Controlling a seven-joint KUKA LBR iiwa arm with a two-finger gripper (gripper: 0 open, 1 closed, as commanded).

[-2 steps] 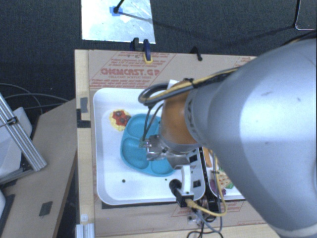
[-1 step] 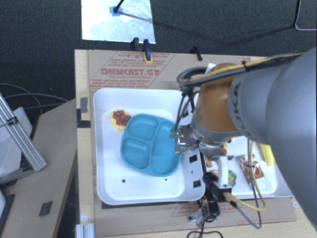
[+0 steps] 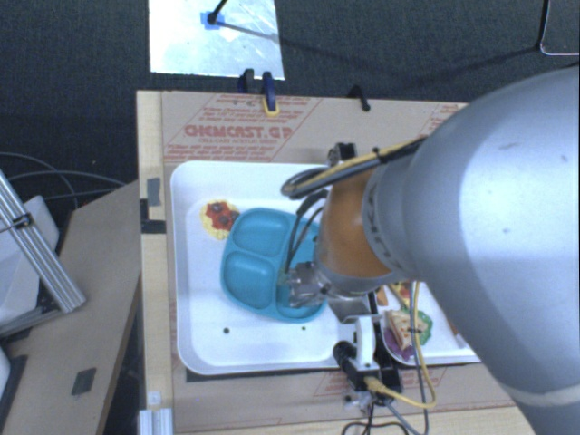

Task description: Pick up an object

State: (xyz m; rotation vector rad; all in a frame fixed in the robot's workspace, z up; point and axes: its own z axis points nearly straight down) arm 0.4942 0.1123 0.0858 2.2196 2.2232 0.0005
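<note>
A blue sectioned tray lies in the left white bin, tilted a little. Beside its upper left corner sits a small yellow and red object. My gripper is low over the blue tray's right end, touching or nearly touching it; the wrist and orange band hide its fingers. In the right bin, partly behind the arm, lie a purple-rimmed item and a pale patterned piece.
The big grey arm covers most of the right bin and the view's right half. Cables hang near the bins' front edge. A brown cardboard sheet lies under the bins, with clamps at its far edge.
</note>
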